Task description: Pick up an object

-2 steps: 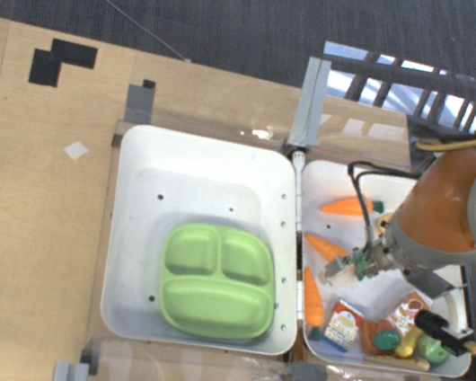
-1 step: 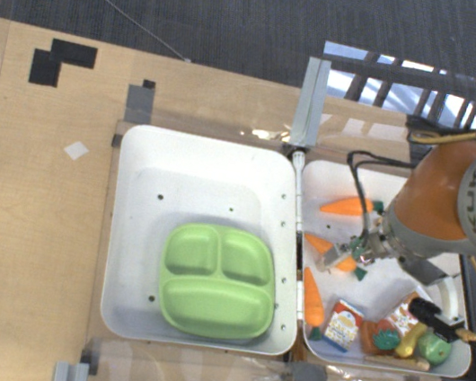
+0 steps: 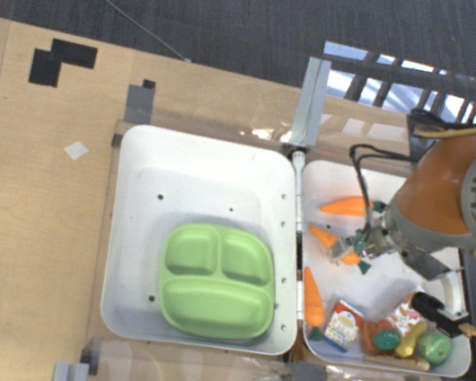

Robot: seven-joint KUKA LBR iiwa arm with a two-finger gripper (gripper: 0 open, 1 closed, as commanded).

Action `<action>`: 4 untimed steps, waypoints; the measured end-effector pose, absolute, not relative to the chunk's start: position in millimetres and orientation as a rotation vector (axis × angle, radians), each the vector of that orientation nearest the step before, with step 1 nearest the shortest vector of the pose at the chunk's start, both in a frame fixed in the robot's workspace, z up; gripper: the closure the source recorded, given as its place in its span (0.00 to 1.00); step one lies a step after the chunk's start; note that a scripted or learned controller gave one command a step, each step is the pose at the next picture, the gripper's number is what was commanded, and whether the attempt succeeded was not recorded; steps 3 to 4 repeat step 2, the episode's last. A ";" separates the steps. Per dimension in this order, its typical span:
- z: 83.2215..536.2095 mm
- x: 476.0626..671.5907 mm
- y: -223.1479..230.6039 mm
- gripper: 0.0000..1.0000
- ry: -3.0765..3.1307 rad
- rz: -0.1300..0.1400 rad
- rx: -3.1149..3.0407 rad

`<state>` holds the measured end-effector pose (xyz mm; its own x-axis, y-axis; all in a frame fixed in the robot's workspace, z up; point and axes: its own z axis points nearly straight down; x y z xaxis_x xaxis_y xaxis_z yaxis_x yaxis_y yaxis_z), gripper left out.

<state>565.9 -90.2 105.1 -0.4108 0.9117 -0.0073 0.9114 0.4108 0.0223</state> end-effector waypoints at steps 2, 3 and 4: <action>242.2 549.8 -63.7 1.00 2.314 0.005 2.117; 242.2 549.8 -63.7 1.00 2.314 0.005 2.117; 242.2 549.8 -63.7 1.00 2.314 0.005 2.117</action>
